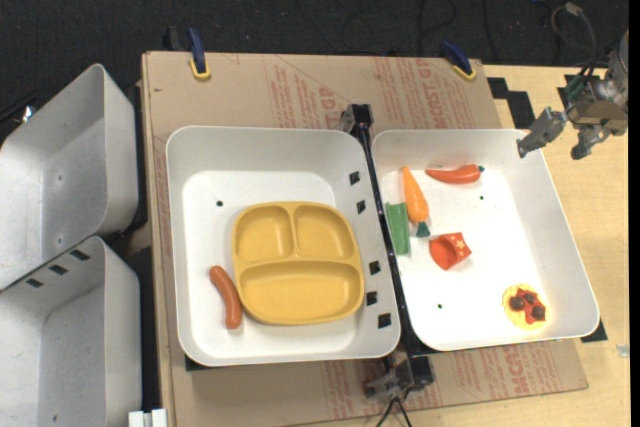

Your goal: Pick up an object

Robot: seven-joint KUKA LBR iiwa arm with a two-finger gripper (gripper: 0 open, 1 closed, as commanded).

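In the right bin (560, 215) lie a red chili pepper (453, 174), an orange carrot (415, 194), a green piece (398, 226), a red pepper chunk (449, 249) and a small pizza slice (526, 306). The left bin (195, 175) holds a yellow divided plate (297, 262) with a sausage (226, 295) lying to its left. My gripper (560, 137) hangs at the right bin's far right corner, above the rim, with its two fingers spread apart and nothing between them.
Two spare white bins (60, 165) lean at the left of the bench. Clamps and a black divider (375, 215) run between the two bins. Brown board surrounds the bins.
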